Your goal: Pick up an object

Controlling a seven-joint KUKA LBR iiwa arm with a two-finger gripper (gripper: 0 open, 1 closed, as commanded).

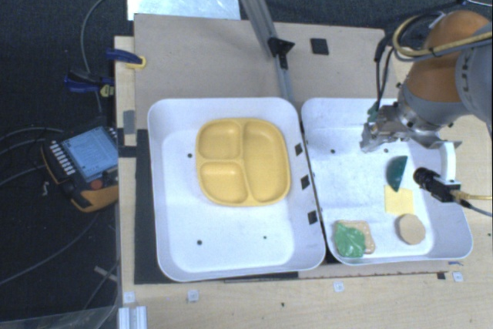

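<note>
- Left bin [169, 227]: holds yellow tray [243, 162], three compartments, lying flat near centre.
- Right bin [339, 119]: holds four small items, all in near-right part.
- Arm [443, 77]: over right bin's far-right side.
- Gripper [377, 136]: low over bin floor, apart from all items; open or closed – cannot tell.
- Green sponge [353, 238]: near edge.
- Yellow card [399, 200]: flat, touching teal piece [397, 170] above it.
- Tan disc [410, 229]: just below card.
</note>
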